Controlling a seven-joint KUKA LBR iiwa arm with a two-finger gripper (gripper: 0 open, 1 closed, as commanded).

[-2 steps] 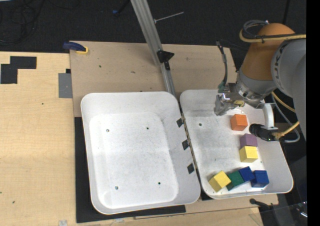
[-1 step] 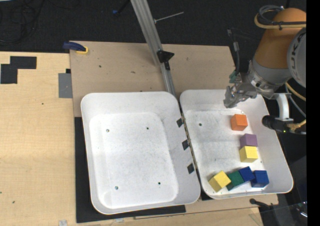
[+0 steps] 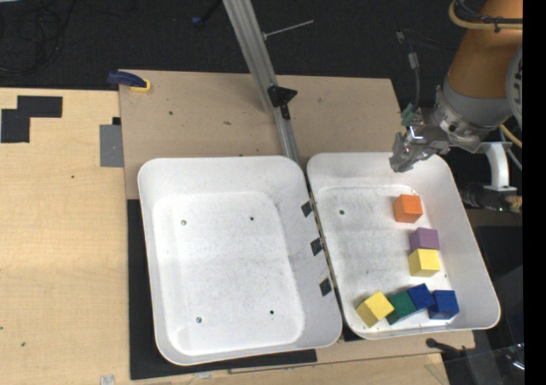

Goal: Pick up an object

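Several small blocks lie in the right bin (image 3: 367, 204): an orange cube (image 3: 408, 207), a purple cube (image 3: 424, 239), a yellow cube (image 3: 424, 262), and along the front wall a yellow block (image 3: 374, 308), a green block (image 3: 400, 304) and blue blocks (image 3: 433, 300). My gripper (image 3: 403, 158) hangs over the bin's far right corner, above and behind the orange cube, apart from every block. Nothing is visible between its fingers.
The left bin (image 3: 162, 195) sits beside the right one, joined by black clips. A slanted aluminium bar (image 3: 254, 50) rises behind the bins. The wooden bench extends to the left, with a blue-and-yellow clamp (image 3: 128, 79) at its far edge.
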